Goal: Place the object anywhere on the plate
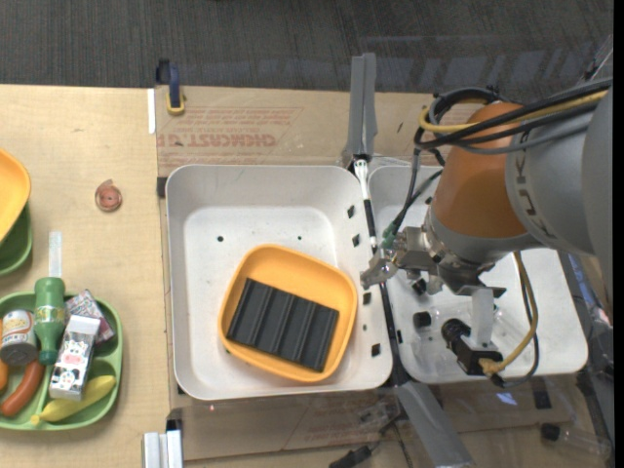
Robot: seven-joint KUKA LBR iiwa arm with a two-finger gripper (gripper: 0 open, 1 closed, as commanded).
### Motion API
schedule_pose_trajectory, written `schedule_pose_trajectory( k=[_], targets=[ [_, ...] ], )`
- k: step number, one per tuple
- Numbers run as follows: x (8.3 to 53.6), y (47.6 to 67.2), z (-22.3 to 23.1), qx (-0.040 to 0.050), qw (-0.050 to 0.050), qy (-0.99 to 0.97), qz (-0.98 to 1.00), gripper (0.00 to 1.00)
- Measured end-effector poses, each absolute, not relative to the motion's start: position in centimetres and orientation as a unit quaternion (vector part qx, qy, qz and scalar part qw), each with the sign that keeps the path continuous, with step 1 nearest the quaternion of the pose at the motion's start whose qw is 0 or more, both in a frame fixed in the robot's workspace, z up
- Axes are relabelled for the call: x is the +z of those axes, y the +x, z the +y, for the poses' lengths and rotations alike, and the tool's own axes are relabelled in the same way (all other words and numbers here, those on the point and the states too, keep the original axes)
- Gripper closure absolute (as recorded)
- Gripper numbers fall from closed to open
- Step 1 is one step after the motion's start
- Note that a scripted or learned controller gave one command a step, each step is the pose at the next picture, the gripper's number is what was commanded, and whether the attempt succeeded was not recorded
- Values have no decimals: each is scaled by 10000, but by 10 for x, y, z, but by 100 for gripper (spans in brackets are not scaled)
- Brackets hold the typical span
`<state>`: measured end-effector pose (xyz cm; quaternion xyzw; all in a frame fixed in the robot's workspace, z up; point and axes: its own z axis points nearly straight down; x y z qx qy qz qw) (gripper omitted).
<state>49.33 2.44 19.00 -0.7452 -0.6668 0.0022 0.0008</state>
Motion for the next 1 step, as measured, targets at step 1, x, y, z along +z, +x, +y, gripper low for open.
schedule_pose_trajectory(
  k=[1],
  targets=[
    [190,534,-25,20,5,-7351,-6780,0]
  ],
)
